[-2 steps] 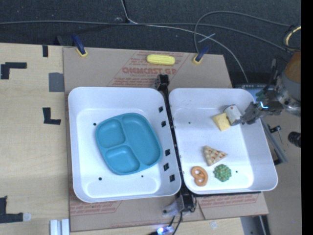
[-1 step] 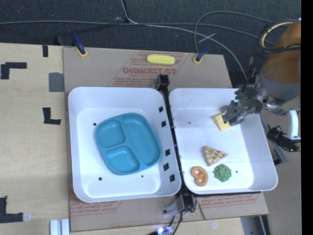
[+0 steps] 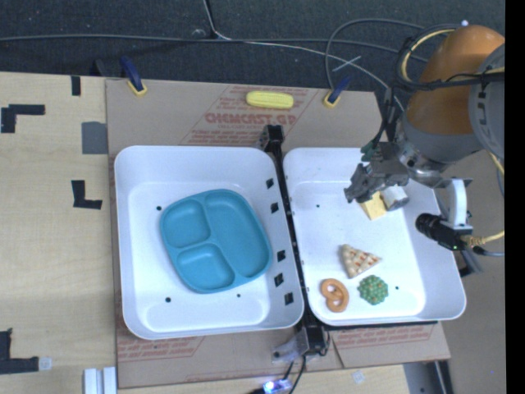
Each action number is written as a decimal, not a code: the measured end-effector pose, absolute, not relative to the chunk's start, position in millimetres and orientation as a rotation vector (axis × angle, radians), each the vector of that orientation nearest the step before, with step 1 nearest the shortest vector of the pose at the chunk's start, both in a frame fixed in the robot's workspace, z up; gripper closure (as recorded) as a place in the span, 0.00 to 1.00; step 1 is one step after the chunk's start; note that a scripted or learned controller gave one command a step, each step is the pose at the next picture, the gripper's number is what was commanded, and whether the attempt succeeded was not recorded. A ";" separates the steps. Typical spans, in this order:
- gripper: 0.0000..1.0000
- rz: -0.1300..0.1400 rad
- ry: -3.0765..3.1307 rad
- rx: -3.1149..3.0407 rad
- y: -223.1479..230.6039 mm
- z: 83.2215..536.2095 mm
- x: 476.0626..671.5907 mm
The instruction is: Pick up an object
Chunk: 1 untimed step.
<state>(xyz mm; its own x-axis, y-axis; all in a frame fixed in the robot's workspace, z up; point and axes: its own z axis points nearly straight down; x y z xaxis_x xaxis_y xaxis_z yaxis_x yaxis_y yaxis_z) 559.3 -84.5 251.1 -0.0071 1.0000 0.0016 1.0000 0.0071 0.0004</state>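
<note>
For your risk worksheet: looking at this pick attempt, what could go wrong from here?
1. The gripper sits over the yellow block, and no firm hold on it shows, so the block may slip or stay behind.
2. The block lies near the right bin's far wall; the arm could bump it.
3. The pizza slice lies close by and could get nudged.

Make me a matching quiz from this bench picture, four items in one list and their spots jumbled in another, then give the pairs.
Things:
1. blue plate
2. pretzel
3. yellow banana
4. yellow block

Places:
A. on the cardboard behind the bins
B. left bin
C. front of the right bin, beside the green ball
D. right bin, right under the pincer

Pairs: 1-B, 2-C, 3-A, 4-D
</note>
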 end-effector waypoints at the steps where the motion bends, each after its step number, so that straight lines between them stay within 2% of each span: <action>1: 1.00 0.001 -2.226 -2.214 -36.6 251.1 552.3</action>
<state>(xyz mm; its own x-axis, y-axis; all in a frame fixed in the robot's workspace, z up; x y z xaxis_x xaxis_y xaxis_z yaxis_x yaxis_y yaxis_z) 552.3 -36.6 251.1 -0.0058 1.0000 0.0011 1.0000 0.0058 -0.0017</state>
